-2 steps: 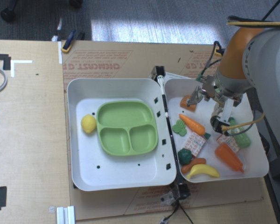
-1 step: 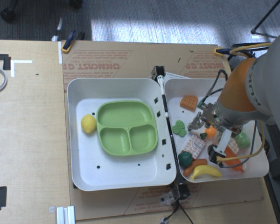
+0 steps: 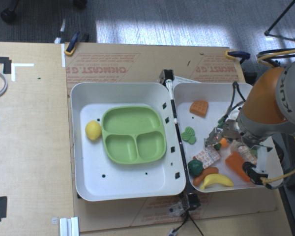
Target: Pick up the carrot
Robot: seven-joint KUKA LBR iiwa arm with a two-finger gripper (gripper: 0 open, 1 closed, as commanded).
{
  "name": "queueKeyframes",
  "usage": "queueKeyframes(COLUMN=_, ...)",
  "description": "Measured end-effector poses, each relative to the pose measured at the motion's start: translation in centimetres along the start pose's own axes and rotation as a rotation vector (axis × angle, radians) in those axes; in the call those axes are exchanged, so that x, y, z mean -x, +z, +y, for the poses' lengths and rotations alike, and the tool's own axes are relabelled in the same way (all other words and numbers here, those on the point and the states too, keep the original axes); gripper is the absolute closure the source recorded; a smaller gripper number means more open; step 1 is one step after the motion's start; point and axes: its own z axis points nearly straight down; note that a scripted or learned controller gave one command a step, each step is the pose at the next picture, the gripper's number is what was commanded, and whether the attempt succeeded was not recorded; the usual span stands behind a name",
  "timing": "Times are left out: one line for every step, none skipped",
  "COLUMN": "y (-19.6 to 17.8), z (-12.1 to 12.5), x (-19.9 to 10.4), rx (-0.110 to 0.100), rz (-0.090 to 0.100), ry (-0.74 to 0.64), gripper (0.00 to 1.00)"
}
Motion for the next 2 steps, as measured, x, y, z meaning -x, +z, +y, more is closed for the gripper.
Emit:
queueKeyframes(y=0.0, z=4.6, x=3.3, rx=0.001, rz=-0.001, ry=-0.459, gripper=0.00)
queueKeyframes(y=-1.1, z=4.7, x=3.3, rx=0.004, rz=-0.002, ry=-0.455, gripper=1.00)
